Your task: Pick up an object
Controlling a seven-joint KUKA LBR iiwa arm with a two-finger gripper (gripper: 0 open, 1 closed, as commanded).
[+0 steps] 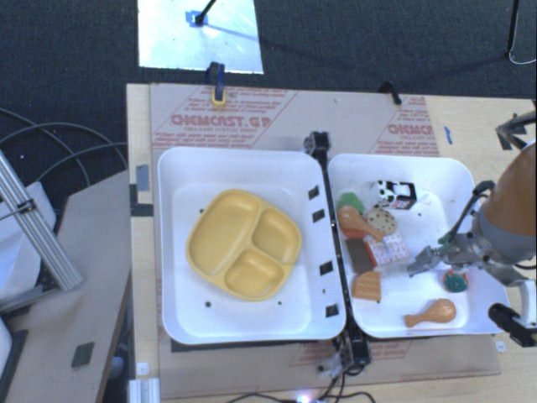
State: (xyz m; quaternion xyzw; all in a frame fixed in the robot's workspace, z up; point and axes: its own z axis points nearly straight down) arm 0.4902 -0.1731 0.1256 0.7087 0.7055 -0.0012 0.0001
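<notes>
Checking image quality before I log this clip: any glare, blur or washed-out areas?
Camera view: the metal sheet on the floor glares near-white; the white bins are bright but keep their edges; the whole frame is soft, so the small toys near the gripper blur and its fingers are hard to read; the carpet stays dark.

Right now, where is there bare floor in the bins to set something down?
Left bin: only margins around the yellow tray. Right bin: free strip along the far wall. Crowded near the divider, and around the gripper and drumstick.
</notes>
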